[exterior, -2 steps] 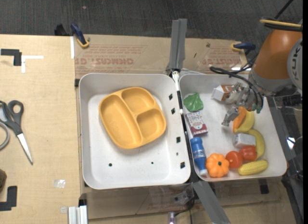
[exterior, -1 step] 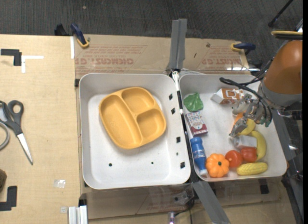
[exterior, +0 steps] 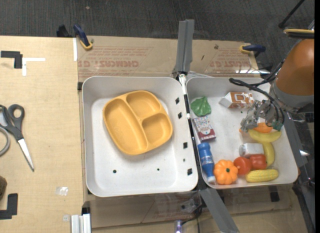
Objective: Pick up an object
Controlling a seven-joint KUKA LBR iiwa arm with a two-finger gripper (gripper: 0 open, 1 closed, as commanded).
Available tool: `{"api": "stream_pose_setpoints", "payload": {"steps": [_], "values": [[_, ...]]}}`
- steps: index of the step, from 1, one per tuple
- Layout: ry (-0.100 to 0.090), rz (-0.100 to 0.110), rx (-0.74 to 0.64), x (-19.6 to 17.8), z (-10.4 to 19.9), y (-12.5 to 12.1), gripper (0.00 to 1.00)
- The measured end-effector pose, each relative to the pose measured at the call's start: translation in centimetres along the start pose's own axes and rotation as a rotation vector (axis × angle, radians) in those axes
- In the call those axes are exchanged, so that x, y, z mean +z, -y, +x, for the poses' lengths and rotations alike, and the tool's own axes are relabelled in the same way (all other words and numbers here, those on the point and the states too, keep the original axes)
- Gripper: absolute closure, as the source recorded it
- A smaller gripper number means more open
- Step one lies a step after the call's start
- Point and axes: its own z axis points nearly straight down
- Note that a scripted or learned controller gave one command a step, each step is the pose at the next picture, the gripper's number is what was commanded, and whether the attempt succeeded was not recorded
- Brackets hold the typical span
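Note:
My gripper (exterior: 260,118) hangs low over the right side of the right bin (exterior: 285,177), just above a yellow banana (exterior: 268,141). A small orange thing (exterior: 263,126) lies right under the gripper, touching the banana's upper end. Whether it is held is not visible. Around it lie a small white and orange carton (exterior: 239,99), a white can (exterior: 250,149), a red vegetable (exterior: 251,163), a corn cob (exterior: 261,175) and an orange pumpkin (exterior: 225,172).
Along the right bin's left wall lie a green item (exterior: 201,106), a small pink carton (exterior: 204,128) and a blue bottle (exterior: 205,159). The left bin (exterior: 100,177) holds a yellow divided plate (exterior: 137,122). Scissors (exterior: 19,132) lie on the bench at the left.

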Motion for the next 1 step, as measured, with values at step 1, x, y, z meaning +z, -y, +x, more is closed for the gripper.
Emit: {"api": "stream_pose_setpoints", "payload": {"steps": [1], "values": [[-0.004,-0.001,-0.201,-11.33,2.21,-5.37,1.0]]}}
